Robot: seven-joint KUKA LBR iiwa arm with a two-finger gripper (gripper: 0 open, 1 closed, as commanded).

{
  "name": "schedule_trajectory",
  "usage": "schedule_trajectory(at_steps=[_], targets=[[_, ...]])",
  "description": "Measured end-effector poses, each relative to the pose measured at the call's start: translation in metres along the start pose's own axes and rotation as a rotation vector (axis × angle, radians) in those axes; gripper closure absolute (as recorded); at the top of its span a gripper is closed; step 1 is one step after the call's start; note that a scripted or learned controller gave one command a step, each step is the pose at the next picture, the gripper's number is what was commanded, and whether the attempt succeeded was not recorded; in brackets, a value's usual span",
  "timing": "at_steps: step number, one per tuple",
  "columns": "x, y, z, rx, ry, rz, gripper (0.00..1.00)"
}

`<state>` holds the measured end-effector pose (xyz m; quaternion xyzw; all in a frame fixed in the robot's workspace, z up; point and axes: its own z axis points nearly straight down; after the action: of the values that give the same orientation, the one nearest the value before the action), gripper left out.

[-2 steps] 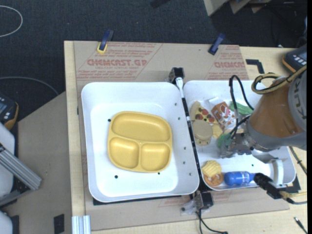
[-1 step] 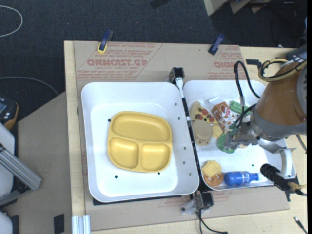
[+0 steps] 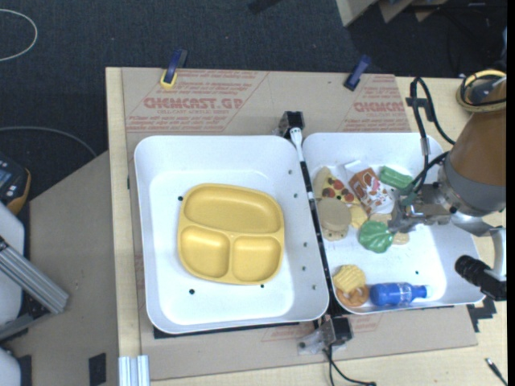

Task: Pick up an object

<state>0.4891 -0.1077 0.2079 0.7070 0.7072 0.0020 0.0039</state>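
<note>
Overhead, the pincer (image 3: 400, 219) is being held low in the right bin (image 3: 430, 288), just beside a green toy (image 3: 374, 236) among small food toys; whether anything is being gripped cannot be told. A yellow divided plate (image 3: 232, 233) is being carried by the left bin (image 3: 161, 215).

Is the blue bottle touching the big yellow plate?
Apart. The camera view shows the blue bottle in the right bin and the yellow plate in the left bin, with both rims between.

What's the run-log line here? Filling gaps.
arm: over right bin | gripper: beside green toy | grasp: unclear | yellow tray: left bin
</note>
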Motion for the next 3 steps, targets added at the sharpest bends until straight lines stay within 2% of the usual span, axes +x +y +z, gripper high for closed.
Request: schedule_trajectory(at_steps=[1, 3], targets=[[0.000, 0.001, -0.018, 0.003, 0.001, -0.001, 1.00], [0.101, 0.028, -0.006, 0.006, 0.004, -0.006, 1.00]])
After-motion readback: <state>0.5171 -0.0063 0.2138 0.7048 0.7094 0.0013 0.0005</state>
